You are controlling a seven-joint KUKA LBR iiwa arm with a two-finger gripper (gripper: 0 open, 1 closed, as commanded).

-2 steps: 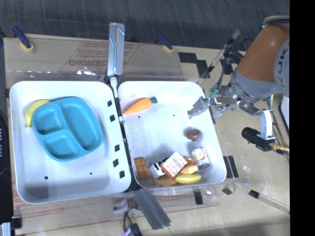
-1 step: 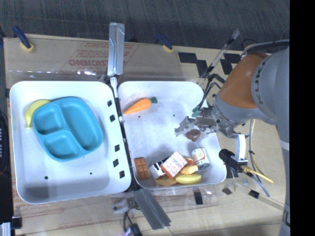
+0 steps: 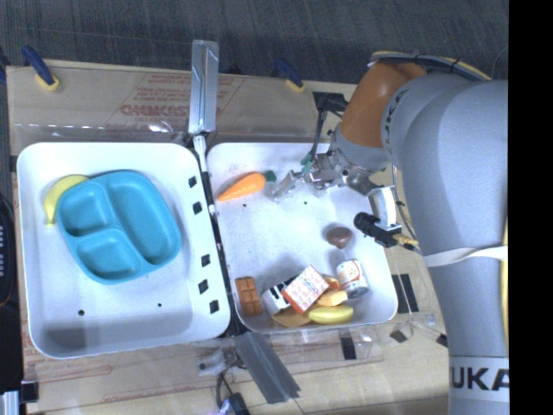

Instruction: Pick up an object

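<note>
1. Gripper point(image 3: 289, 182) low over the right bin point(image 3: 285, 258), at its far side; jaws look slightly parted with nothing visible between them, though small and hard to read.
2. Carrot point(image 3: 241, 187) lying flat just beyond the fingertips, toward the divider between the bins; gap between tips and its green end looks slight, contact cannot be told.
3. Probably a light, stiff plastic toy: smooth, tapered, likely to squirt out of a pinch near the thin end.
4. Best taken across the thick middle, jaws square to its length.
5. Other pickings well behind the jaws: brown lump point(image 3: 338, 234), can point(image 3: 351, 277), carton point(image 3: 304, 290), banana point(image 3: 331, 315).
</note>
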